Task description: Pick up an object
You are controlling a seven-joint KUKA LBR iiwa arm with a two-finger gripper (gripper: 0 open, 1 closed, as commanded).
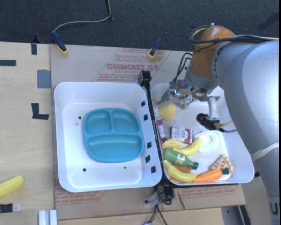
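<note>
Arm [246, 74] enters from the right, grey, with orange band [207, 50] above the wrist. Wrist bent downward over the back left corner of the right bin [246, 165]. Gripper [174, 97] hangs just above the bin floor, pointing left. Cables run along the wrist.

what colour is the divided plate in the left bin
Light blue, plain with no pattern: the three-compartment plastic divided plate shows clearly in the camera view.

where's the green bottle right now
In the camera view, the green bottle lies on its side in the right bin, near its front left, between two bananas: one just behind it, another just in front.
</note>
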